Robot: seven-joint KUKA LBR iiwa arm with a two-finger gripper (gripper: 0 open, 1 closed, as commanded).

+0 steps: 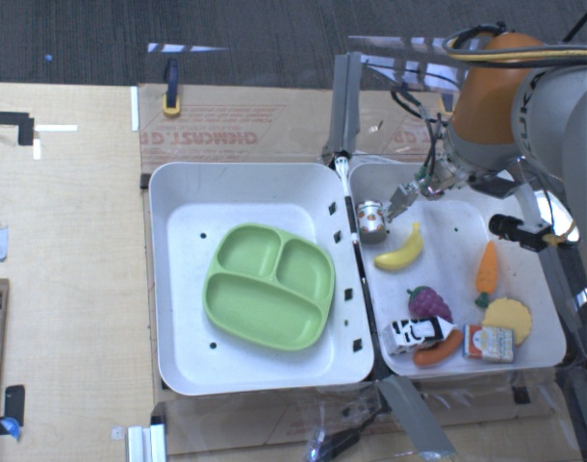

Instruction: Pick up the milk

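Note:
The milk (415,332) is a small white carton with black patches. It lies on its side near the front of the right bin (553,301), between a bunch of purple grapes (429,303) and a reddish sausage (438,348). My gripper (371,221) hangs low at the far left of the right bin, by the wall shared with the left bin and just left of a banana (401,250). It is well behind the milk and apart from it, with nothing seen in its grasp.
The right bin also holds a carrot (487,267), a yellow round piece (508,318) and an orange-and-white carton (489,343). A green divided plate (269,287) lies in the left bin (178,258). The arm crosses the right bin's back edge.

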